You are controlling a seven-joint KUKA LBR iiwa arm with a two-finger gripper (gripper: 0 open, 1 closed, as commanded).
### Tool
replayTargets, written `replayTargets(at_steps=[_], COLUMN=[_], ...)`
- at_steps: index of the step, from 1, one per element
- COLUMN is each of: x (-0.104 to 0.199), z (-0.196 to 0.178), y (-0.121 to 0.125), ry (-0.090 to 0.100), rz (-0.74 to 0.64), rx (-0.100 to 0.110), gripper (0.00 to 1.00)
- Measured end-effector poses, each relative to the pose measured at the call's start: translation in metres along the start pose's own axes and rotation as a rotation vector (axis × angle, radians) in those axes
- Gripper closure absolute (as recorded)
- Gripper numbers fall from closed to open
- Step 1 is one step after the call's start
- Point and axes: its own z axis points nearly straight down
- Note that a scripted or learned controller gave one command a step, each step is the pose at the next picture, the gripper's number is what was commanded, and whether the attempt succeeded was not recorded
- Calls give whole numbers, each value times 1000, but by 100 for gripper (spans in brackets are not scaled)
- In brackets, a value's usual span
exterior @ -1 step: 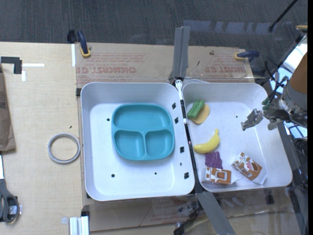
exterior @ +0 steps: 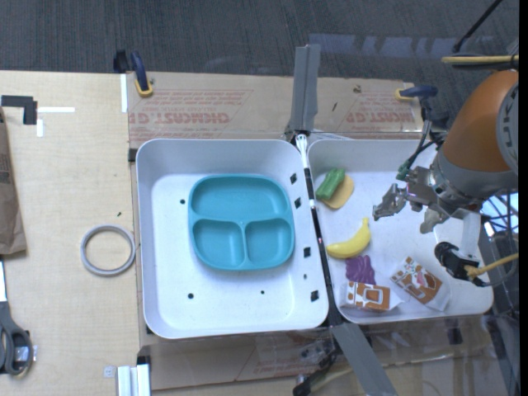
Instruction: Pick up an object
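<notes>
Banana: loose in right bin, left of gripper; jaws spread, holding nothing, poised above for a grab

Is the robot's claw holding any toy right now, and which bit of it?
No, nothing. The gripper hangs open over a bare patch of the right bin, apart from the banana and the other toys.

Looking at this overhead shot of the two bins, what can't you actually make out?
- Pincer: small and slanted in the camera view; whether it is open or shut cannot be told.
- Snack packets: print too small to read.
- Right bin: its right side is hidden by the arm.
- Green item: too small to identify, overlapping something tan beneath.
</notes>
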Motion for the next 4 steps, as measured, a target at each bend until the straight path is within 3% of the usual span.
replayTargets(at_steps=[1,2,3,4], x=[30,30,84,12], z=[74,74,-26,75], y=[28,28,-9,-18], ry=[0,0,-1,-1], rz=[123,123,-292,-336], rx=[-1,-1,-3,-2], gripper=[0,0,0,0])
